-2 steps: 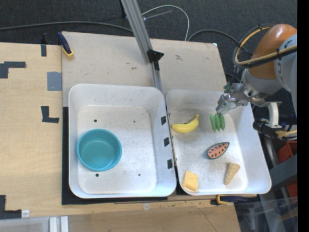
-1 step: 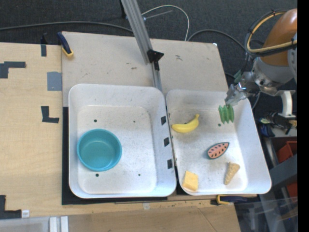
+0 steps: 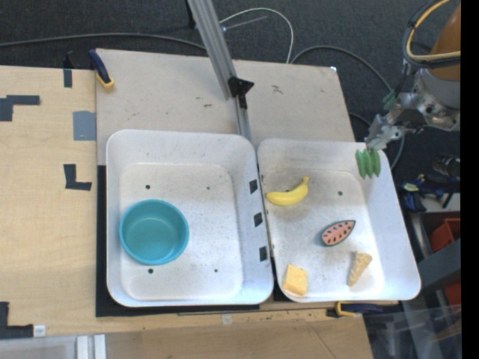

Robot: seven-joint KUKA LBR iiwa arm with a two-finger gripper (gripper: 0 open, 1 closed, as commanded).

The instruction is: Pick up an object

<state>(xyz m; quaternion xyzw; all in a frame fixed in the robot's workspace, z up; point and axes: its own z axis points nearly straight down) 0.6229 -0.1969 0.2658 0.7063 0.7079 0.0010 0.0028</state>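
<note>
My surface (image 3: 172, 103) carries two white bins. The left bin (image 3: 179, 148) holds a teal bowl (image 3: 154, 232) near its front left corner. The right bin (image 3: 389, 223) holds a banana (image 3: 288, 194), a watermelon slice (image 3: 338, 232), a yellow wedge (image 3: 296, 280) and a cone (image 3: 359, 267). My tool (image 3: 376, 139) hangs over that bin's back right corner, a green object (image 3: 367, 162) just below it, possibly pinched; I cannot tell.
</note>
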